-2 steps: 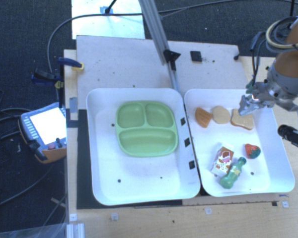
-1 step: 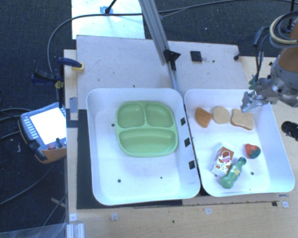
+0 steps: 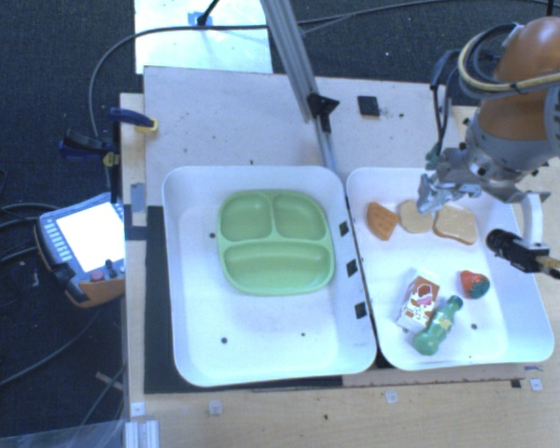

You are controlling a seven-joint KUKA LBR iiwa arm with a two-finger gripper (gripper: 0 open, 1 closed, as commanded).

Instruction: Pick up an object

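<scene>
In the right bin (image 3: 523,343) lie an orange wedge (image 3: 382,220), a round tan cookie (image 3: 414,217), a slice of toast (image 3: 455,224), a strawberry (image 3: 474,285), a small red and white carton (image 3: 418,302) and a green bottle (image 3: 436,327). My gripper (image 3: 431,197) hangs at the far side of this bin, right over the gap between the cookie and the toast. Its metal fingers point down at them, and nothing is visibly held between them.
The left bin (image 3: 196,343) holds a green divided plate (image 3: 274,242). A slanted metal pole (image 3: 294,49) crosses the bench behind the bins. A black camera piece (image 3: 513,246) sticks out beside the arm over the right bin. A teach pendant (image 3: 82,248) lies off the bench at left.
</scene>
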